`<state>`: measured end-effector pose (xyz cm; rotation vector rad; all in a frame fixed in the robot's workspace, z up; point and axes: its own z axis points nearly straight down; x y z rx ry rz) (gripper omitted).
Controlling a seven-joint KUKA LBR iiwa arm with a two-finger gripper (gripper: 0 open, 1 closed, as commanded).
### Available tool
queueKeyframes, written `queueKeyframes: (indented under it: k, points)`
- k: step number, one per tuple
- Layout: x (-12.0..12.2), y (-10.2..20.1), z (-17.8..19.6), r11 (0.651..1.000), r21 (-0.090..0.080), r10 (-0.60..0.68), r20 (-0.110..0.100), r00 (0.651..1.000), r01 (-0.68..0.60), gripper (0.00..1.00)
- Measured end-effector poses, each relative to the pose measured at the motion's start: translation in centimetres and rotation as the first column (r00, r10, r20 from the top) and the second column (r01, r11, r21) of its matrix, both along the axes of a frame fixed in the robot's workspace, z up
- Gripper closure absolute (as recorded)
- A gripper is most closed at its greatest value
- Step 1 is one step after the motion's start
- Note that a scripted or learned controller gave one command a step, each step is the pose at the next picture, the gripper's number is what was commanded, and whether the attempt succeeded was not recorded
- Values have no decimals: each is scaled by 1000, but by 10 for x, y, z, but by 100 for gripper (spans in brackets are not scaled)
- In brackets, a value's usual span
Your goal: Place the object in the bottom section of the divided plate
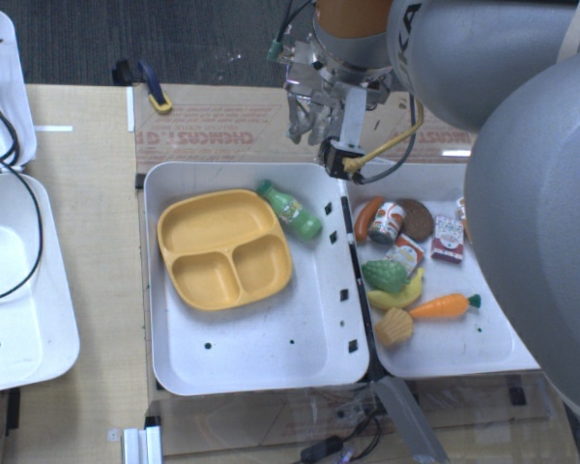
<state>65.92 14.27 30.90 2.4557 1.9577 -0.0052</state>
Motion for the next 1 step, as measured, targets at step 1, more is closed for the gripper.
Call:
queueKeyframes:
  k: [1]
  points:
    - [0, 0, 7, 1000, -4, 3, -4, 1000, -3, 100]
